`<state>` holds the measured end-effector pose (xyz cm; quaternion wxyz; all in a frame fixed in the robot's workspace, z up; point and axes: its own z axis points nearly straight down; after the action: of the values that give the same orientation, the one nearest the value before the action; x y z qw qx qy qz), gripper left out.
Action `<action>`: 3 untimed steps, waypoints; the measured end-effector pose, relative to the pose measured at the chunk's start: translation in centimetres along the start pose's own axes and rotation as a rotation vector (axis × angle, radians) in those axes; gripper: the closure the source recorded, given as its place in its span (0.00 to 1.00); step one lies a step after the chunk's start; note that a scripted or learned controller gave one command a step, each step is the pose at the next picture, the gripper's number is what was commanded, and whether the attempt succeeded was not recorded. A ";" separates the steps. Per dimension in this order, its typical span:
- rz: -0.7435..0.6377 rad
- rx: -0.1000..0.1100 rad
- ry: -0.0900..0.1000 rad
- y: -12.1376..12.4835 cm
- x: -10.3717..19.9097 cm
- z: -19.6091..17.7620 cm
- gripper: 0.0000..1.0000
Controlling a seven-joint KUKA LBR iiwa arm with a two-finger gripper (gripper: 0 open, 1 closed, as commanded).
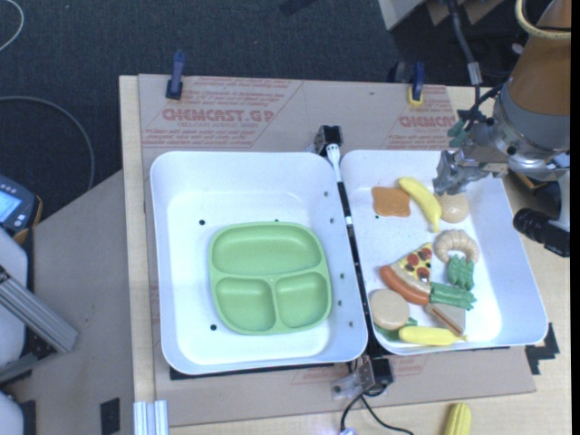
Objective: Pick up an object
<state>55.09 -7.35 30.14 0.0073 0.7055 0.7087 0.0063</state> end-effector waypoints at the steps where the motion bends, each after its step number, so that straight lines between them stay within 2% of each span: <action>1: 0.000 0.033 0.006 -4.0 6.0 12.2 1.00; 2: -0.006 0.002 0.007 -7.0 12.3 -4.1 1.00; 3: 0.015 0.036 -0.001 -7.7 4.3 12.4 1.00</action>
<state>47.59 -3.11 17.61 -0.0052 0.7109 0.7033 -0.0065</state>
